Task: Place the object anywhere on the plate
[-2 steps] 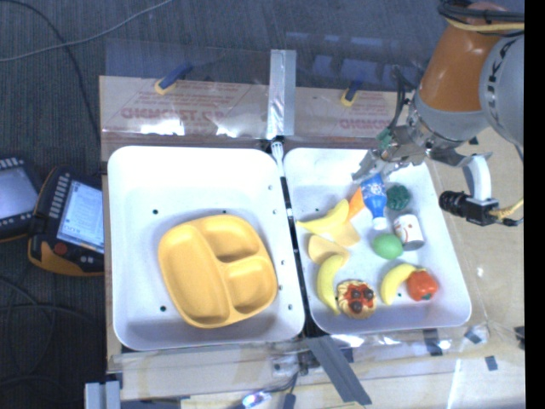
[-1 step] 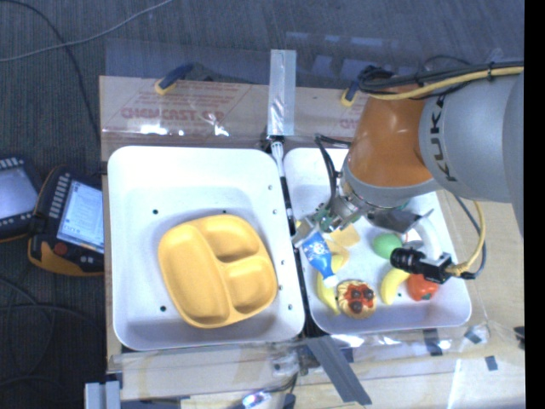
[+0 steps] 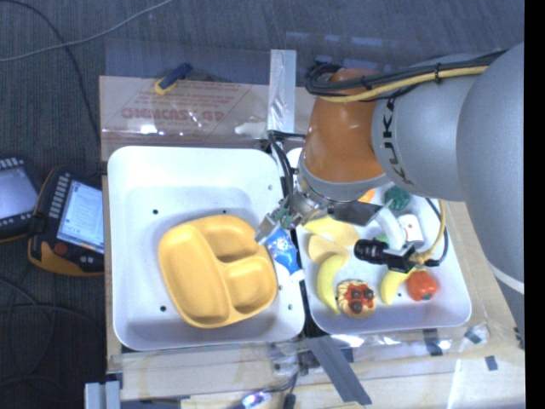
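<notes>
Camera view: fingers (image 3: pixel 276 221) tight on blue packet (image 3: pixel 283 252) at rim of yellow plate (image 3: pixel 213 273); banana (image 3: pixel 329 282), tomato (image 3: pixel 421 285) beyond.

A single fixed camera above the bench (image 3: pixel 115 113) looks down at a slant, close enough that the left bin (image 3: pixel 136 186) and right bin (image 3: pixel 451 313) span most of the frame, the plate (image 3: pixel 213 271) near its middle, the arm (image 3: pixel 443 126) entering large from the right, floor (image 3: pixel 85 24) along the top

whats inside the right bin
Bananas, a tomato, a small topped pastry and a green thing show in the right bin. The arm covers its far part, so whatever lies there cannot be seen.
</notes>
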Action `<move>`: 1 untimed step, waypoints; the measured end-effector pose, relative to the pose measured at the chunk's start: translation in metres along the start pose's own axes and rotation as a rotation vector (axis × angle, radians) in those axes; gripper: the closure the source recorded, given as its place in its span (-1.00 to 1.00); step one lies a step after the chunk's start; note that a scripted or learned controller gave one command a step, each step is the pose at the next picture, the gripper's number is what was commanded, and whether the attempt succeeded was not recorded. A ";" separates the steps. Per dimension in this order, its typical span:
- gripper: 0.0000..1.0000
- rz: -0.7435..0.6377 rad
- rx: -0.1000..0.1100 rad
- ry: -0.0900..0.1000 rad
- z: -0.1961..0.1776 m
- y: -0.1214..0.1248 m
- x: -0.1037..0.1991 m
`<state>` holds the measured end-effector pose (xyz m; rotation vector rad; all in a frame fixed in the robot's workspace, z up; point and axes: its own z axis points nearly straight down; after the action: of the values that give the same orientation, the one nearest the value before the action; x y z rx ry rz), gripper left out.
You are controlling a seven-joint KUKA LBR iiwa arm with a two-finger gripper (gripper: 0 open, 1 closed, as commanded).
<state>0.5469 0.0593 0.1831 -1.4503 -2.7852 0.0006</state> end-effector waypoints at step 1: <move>1.00 -0.083 0.001 -0.002 0.000 0.011 0.005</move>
<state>0.5533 0.0699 0.1834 -1.3334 -2.8445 0.0031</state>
